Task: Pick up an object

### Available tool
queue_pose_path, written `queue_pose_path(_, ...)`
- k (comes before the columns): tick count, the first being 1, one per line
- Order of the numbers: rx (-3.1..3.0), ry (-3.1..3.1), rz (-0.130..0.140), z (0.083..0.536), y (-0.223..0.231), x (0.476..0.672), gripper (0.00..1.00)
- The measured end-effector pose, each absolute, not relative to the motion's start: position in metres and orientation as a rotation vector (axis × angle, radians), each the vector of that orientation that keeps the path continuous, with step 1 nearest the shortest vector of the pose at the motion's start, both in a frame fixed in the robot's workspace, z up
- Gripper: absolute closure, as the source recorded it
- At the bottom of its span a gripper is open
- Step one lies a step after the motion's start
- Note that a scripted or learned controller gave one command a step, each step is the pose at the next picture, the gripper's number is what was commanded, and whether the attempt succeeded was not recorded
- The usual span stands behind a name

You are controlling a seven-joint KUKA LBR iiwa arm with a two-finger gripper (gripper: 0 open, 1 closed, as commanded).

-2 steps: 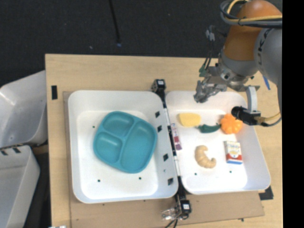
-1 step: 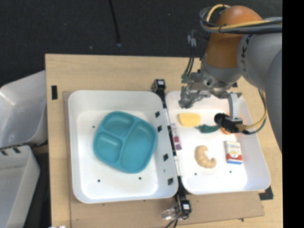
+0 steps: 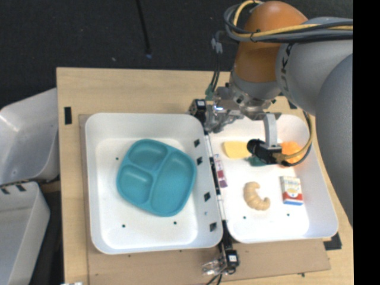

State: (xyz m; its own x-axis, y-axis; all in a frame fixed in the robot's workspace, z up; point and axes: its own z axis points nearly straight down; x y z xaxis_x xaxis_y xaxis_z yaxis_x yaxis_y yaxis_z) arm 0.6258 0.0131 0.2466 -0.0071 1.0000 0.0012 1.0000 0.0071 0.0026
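Hovering at the upper-left corner of the right bin [image 3: 300,223], gripper [image 3: 218,116] is carrying nothing visible, grip state untellable; croissant [image 3: 256,196], box [image 3: 291,190], yellow block [image 3: 236,149] are lying unpicked centre-right.

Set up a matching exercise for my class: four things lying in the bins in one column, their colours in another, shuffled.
Things:
1. divided plate
2. croissant
3. small box
4. flat block

Colours:
A. yellow
B. teal
C. red and white
D. tan

Pairs: 1-B, 2-D, 3-C, 4-A.
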Motion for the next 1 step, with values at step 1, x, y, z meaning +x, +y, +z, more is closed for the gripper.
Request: queue_pose_path(1,2.213,2.230,0.004,0.2531,0.0693,0.6221,1.00)
